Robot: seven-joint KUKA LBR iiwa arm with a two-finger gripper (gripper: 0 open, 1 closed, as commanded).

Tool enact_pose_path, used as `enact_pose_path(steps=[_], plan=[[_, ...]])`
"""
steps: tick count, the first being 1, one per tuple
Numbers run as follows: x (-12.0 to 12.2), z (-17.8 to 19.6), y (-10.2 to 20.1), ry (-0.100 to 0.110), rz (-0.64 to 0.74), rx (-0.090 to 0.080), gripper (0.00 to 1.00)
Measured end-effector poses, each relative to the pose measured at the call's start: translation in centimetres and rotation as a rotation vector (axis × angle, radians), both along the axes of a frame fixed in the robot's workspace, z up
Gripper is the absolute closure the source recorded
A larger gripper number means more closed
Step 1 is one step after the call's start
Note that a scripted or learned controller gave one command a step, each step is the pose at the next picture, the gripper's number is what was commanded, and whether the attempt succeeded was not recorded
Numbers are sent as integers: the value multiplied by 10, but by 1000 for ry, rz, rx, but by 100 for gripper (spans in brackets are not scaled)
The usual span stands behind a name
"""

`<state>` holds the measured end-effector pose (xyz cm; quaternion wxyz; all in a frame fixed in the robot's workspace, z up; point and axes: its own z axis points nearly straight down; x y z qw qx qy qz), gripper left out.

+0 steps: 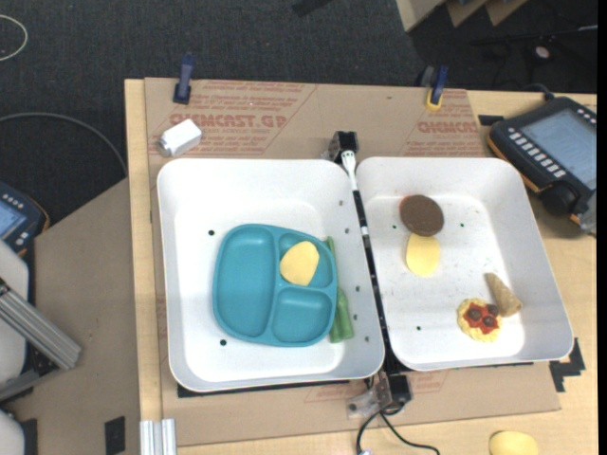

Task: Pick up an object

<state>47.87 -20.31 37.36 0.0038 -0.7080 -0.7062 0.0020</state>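
The left white bin (190,207) holds a teal divided plate (248,292) with a yellow round piece (300,263) in its upper right compartment. A green stick (339,301) lies along the plate's right edge. In the right white bin (503,192) lie a brown disc (421,214), a pale yellow piece (423,255) just below it, a small pizza-like toy with red dots (479,318) and a tan stick (503,294) next to it.
A black handheld controller (550,150) rests at the right of the bench. A small white block (180,137) lies on the cardboard above the left bin. Clamps (184,80) hold the cardboard's far edge. A yellow object (512,442) sits at the bottom right.
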Motion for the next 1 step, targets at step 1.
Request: enact_pose_path(steps=[1], plan=[[1, 172, 13, -30, 6, -11, 100]])
